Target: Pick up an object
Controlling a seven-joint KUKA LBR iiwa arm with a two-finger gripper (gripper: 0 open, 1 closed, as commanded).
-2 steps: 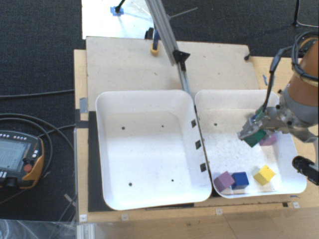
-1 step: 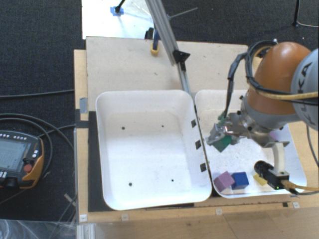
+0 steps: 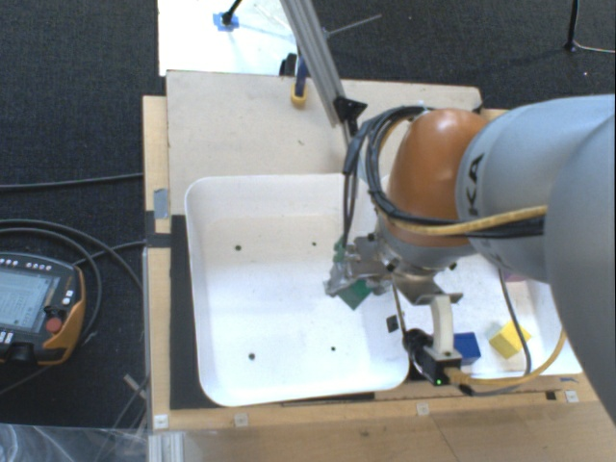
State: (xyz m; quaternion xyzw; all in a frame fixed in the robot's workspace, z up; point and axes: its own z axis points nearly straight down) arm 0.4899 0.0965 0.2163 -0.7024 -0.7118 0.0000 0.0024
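Camera view: grey arm with orange band reaches in from right, over seam between two white bins on counter. Tool hangs above right edge of left bin; green object at its tip, grip state cannot tell. Blue block and yellow block lie in right bin. Pendant on floor, left.

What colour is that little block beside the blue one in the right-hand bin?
Yellow block, seen in the camera view.

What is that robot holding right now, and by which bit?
It cannot be told. A green thing sits right at the end effector over the left bin, but the hold itself is hidden.
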